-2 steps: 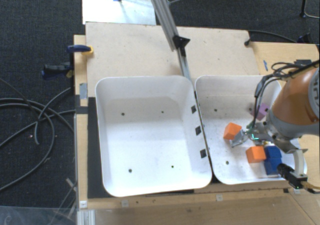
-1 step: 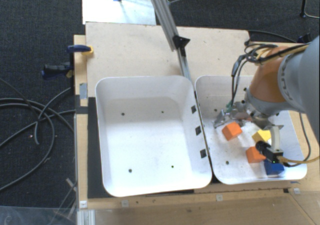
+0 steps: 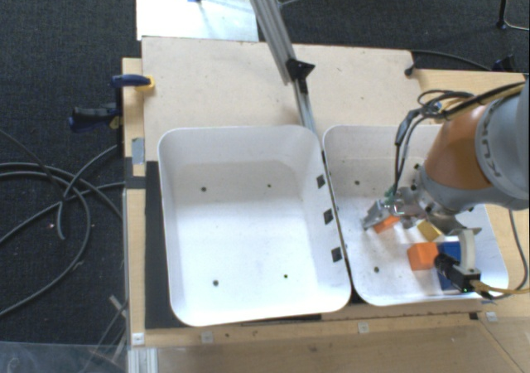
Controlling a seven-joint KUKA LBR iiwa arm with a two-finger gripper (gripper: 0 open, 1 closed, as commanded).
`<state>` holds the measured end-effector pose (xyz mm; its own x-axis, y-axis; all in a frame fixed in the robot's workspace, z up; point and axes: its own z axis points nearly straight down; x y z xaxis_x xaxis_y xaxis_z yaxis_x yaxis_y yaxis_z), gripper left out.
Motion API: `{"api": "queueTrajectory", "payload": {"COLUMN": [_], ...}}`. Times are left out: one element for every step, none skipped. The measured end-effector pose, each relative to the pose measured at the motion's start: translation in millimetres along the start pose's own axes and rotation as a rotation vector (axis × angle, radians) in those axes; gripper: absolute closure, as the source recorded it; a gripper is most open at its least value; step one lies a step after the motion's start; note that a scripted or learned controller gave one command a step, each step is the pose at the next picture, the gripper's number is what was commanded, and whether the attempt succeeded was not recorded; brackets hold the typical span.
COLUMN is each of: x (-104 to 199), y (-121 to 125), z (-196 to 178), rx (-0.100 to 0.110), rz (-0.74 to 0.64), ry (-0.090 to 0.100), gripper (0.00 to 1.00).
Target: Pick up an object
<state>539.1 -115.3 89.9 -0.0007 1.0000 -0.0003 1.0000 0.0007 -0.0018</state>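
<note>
Grey arm with its orange band reaches into your right bin [image 3: 352, 143], tool [image 3: 383, 218] low over the bin floor.
You cannot tell whether the tool is released or clenched; a small orange piece [image 3: 382, 227] sits right at its tip. Near it lie an orange block [image 3: 421, 256], a tan piece [image 3: 428, 231] and a blue object [image 3: 451, 249]. Your left bin [image 3: 240, 138] sits just beside, on the bench [image 3: 215, 81].

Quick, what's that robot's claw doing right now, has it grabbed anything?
Gripper: low in the right bin, over a small orange object; open or closed cannot be told.
</note>
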Motion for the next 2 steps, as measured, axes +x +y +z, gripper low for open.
{"api": "queueTrajectory", "payload": {"x": [0.8,7.6], "y": [2.0,-20.0], "z": [-11.0,-1.6], "rx": [-0.004,-0.009], "rz": [-0.004,-0.001], "ry": [0.0,-0.002], "gripper": [1.0,1.0]}}
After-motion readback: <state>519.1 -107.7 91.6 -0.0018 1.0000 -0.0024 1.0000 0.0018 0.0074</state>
